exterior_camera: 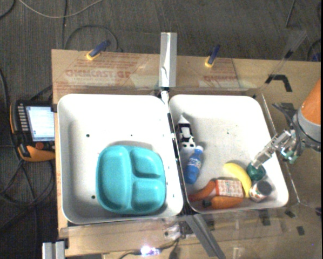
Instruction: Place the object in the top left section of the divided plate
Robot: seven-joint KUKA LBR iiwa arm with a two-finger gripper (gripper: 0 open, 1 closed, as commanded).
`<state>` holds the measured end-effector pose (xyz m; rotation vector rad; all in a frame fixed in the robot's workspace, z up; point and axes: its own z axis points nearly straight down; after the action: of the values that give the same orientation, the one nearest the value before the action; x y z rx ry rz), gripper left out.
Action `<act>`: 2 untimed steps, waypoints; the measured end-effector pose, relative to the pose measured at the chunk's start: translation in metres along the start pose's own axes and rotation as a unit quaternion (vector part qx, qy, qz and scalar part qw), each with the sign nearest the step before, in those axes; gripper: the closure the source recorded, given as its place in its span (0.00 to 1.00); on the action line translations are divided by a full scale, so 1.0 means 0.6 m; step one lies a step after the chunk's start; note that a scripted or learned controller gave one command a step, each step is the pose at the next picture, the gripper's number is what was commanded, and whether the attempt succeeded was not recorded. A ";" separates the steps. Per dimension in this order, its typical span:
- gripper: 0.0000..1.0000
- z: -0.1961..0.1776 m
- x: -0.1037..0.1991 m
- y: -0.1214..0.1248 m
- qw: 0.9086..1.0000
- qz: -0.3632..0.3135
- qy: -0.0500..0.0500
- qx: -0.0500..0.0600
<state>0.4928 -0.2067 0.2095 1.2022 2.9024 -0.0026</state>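
Note:
A teal divided plate (131, 180) lies in the left bin (78, 139), toward its front, with nothing in its sections. The right bin (221, 115) holds a black-and-white toy (186, 135), a blue bottle (193, 165), a yellow banana (238, 174), a small carton (229, 187), an orange carrot (226, 202), a red piece (203, 191), a dark green round object (256, 172) and a silver can (261, 190). My gripper (258, 158) reaches in from the right, slanting down over the right bin's front right corner. Its tip is just above the green object, beside the banana.
A metal post (168, 58) stands at the back between the bins. A handheld pendant with a lit screen (34, 125) lies left of the bench. Blue and yellow clamps (98, 49) sit on the back board. Cables run over the floor.

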 end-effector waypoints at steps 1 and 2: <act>1.00 0.160 -0.008 -0.016 0.998 0.069 -0.002 -0.004; 1.00 0.197 -0.054 0.058 0.989 0.146 -0.003 -0.003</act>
<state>0.5402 -0.2048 0.0912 1.6078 2.6885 0.0021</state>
